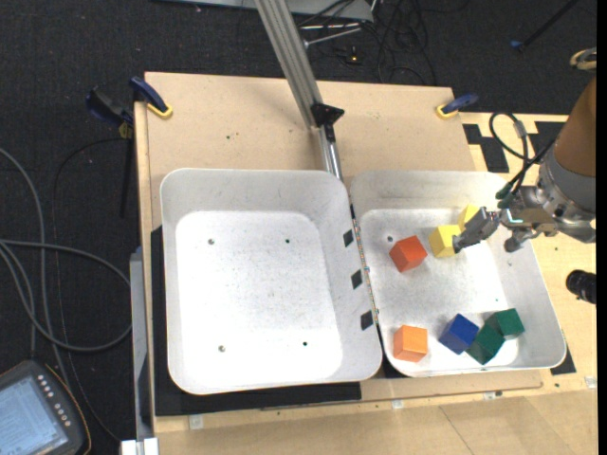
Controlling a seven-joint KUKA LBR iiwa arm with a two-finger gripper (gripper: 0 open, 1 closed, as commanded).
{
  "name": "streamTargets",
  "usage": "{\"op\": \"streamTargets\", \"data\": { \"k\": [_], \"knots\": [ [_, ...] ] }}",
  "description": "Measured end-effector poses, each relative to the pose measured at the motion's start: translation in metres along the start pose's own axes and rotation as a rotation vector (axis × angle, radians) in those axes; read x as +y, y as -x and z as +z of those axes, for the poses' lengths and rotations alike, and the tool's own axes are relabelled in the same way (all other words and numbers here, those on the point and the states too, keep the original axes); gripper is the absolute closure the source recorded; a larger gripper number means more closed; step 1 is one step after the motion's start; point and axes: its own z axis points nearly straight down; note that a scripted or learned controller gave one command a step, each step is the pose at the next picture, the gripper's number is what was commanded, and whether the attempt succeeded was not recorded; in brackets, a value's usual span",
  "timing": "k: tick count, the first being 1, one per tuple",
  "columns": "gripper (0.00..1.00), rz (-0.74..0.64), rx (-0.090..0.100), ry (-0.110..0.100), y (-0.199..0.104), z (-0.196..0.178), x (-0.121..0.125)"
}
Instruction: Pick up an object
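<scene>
In the camera view, two shallow white bins are seen side by side on the worktop [398, 112], the left bin [180, 254] speckled and bare, the right bin [531, 282] carrying small blocks. The gripper [471, 232] is reached in from the right and is placed just beside a yellow block [442, 243], at the block's right edge; whether the jaws are spread or pressed together cannot be told, and no block is seen between them. An orange-red block [408, 253] is found near the yellow one, to its left. Toward the near rim an orange block [411, 342], a blue block [461, 333] and two green blocks [497, 334] are gathered, the blue and green touching. The blocks are judged rigid, light and smooth-faced, probably wood or plastic; the flat opposite faces are best taken, since a corner grip would likely slip
</scene>
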Motion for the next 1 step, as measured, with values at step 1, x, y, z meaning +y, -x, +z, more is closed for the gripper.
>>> {"op": "streamTargets", "data": {
  "k": [1],
  "knots": [
    [0.0, 0.002, -0.001, 0.004, 0.0001, -0.002, 0.0006]
  ]
}}
